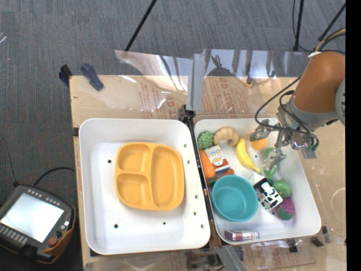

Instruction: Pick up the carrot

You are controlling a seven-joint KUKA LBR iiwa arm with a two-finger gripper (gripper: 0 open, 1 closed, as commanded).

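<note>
Carrot lies against the left wall of the right bin, well to the left of the gripper and partly under a small snack carton. Farther left, the other bin holds a yellow divided plate with bare floor all round it. Nearer the gripper sit green broccoli, a croissant, a teal bowl and a banana just beside its left. The fingers hang apart, grasping nothing, over bare bin floor. An orange fruit is behind them; a green fruit and purple one lie in front.
</note>
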